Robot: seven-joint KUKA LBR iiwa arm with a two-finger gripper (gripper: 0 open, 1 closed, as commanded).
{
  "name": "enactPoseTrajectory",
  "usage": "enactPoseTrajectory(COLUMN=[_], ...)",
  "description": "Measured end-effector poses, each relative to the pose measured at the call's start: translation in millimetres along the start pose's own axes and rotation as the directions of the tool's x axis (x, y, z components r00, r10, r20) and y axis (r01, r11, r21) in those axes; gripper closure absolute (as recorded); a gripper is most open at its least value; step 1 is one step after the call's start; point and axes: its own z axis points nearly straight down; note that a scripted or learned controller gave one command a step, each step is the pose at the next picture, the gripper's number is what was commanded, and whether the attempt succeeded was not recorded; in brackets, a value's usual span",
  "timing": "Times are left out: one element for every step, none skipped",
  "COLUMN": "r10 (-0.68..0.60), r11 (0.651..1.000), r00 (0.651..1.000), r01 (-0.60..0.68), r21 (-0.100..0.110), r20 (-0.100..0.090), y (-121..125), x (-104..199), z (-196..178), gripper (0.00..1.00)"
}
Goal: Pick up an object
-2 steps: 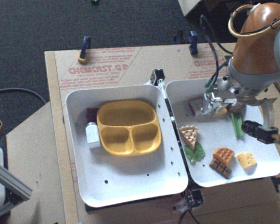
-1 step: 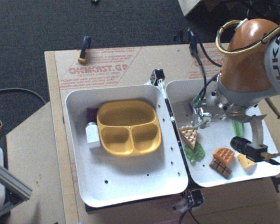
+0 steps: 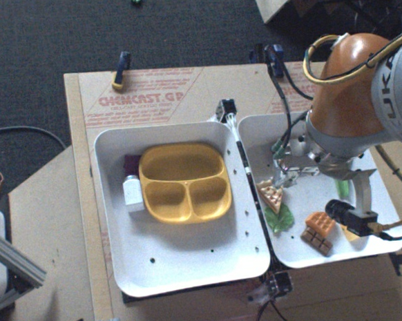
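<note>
- My gripper (image 3: 283,179) hangs low in the right bin (image 3: 394,238); I cannot tell how my jaws stand.
- A pizza slice toy (image 3: 271,195) lies just below my jaws, apparently not lifted.
- A green leaf (image 3: 280,218) and waffle (image 3: 318,229) lie beyond it.
- Judged: pick not yet made.

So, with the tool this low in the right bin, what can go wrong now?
1. The tool hangs next to the pizza slice near the bin's left wall, so it may push the slice against the wall.
2. The green leaf touches the slice and could be dragged along.
</note>
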Motion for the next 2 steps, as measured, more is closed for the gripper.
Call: enactPoseTrajectory(r10=[0.002,0.001], r11=[1.0,1.0], r00=[1.0,1.0], r01=[-0.002,-0.001], r21=[0.001,-0.006], r20=[0.0,0.002], y=[-9.3,-4.0], x=[5.0,-3.7], z=[13.9,8.3], gripper=[1.0,1.0])
